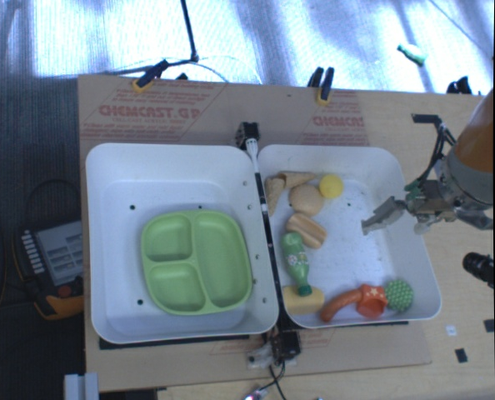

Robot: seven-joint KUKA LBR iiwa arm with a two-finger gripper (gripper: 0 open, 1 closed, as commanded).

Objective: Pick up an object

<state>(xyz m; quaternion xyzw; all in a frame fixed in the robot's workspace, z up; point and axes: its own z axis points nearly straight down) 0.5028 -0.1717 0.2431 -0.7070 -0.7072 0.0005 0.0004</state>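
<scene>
Green is the first thing met at the left: a three-compartment green plate (197, 262) lies in the left bin (114, 182), nothing on it. Across the dividing wall the right bin (372, 161) holds all the toy food. Against that wall a tan wedge (274, 190) sits at the top, with a round bun (306, 198) and a yellow ball (331, 187) just beside it. Below the bun lies a hot dog (307, 230), then a green bottle (295, 257) whose long axis runs nearly up and down the view, its foot at a yellow block (302, 299). Along the bin's lower edge an orange carrot (345, 301) slants up toward a red-orange piece (371, 301) that touches a green knobbly ball (399, 295).

The gripper (381, 217) hangs over the bare, speckled right-hand part of that bin, pointing left; I cannot tell from this slant whether it is open or closed, and nothing is seen gripped in it.

The nearest pieces lie to its left: the hot dog most directly, its long axis crossing the view roughly in line with the gripper's reach. My guess is that a grasp there would want the wrist turned across that axis. The carrot group lies below, somewhat farther.
</scene>
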